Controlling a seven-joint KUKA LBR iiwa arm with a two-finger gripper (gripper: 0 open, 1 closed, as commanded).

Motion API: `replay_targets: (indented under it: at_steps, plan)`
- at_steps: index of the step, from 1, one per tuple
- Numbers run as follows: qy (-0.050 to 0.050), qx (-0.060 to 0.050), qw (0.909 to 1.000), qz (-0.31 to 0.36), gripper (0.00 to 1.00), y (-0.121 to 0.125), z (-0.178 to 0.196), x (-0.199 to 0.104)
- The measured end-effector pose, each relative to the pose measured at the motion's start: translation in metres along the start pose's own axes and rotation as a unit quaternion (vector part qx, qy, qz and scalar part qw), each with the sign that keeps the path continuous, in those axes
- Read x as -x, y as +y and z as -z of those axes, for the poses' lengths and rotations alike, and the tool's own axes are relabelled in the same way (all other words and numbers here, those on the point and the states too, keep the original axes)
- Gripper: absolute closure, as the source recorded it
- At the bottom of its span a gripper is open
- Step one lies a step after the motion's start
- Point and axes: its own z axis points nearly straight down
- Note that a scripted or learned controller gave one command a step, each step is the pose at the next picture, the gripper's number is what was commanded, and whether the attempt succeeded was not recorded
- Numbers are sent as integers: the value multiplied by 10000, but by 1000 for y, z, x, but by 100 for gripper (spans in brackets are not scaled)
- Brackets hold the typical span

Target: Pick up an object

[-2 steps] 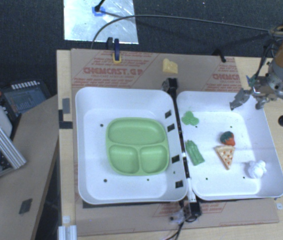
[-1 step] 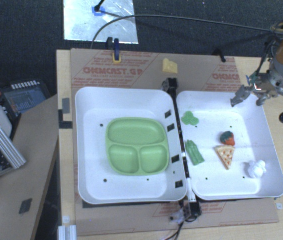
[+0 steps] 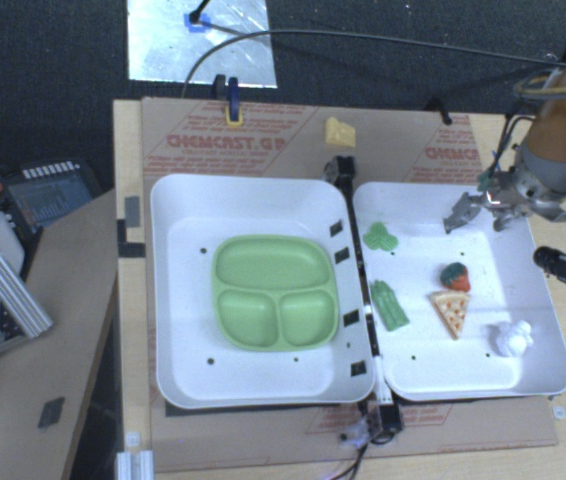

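At upper right of the frame, the gripper (image 3: 475, 211) hangs splayed and unladen, well apart from the pizza (image 3: 451, 313), so a straight descent risks closing on bare bin (image 3: 418, 243).

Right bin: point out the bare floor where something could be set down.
Right bin: bare along the front wall, left of the white object, and at the back beside the gripper. Crowded mid-floor: green pieces, pizza slice, strawberry.

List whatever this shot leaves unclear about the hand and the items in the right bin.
1. Hand: too small and blurred in the camera view to tell its finger state.
2. Arm: cut off by the right edge.
3. White object: too small and pale against the right bin to identify.
4. Red and green object: too small to name.
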Motion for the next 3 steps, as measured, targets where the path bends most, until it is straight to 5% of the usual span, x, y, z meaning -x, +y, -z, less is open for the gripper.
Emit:
replay_targets:
  at_steps: [1, 2, 3]
  plan:
    - [-3, 8, 10000, 9, 0, 0, -48, -1]
    - [-16, 42, 10000, 20, 100, 2, -34, 0]
    - [-12, 41, 10000, -1, 100, 1, 11, 2]
